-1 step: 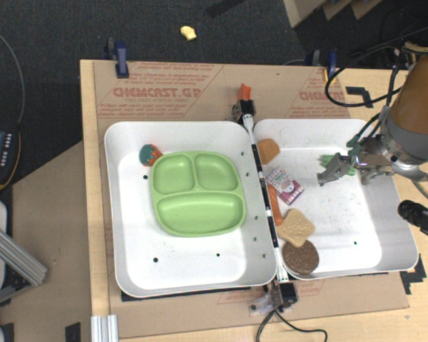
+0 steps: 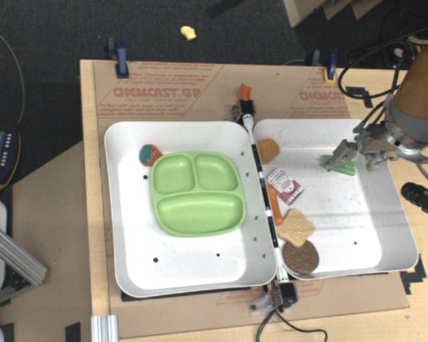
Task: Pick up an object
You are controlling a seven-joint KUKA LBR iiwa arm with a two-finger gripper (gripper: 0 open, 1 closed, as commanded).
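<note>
Here, the grey arm is reaching in from the right, and its hand is hanging low over the far part of the right bin. A small green thing is lying right at the tips of the hand, but I cannot tell if the hand is open or closed, or if it is holding that green thing at all. Other things are lying along the left side of the right bin, near the wall between the two bins. A round tan piece is sitting at the far end. Just below it, a little white and pink packet is lying tilted, and an orange stick is lying beside it along the wall. Nearer the front, a tan cracker is resting partly on top of a dark brown round cookie. In the left bin, a light green plate with three parts is sitting in the middle. A small red and green ball is touching the plate's far left corner. Both bins are sitting side by side on the brown worktop. A tiny yellow bit is lying on the dark floor past the worktop.
</note>
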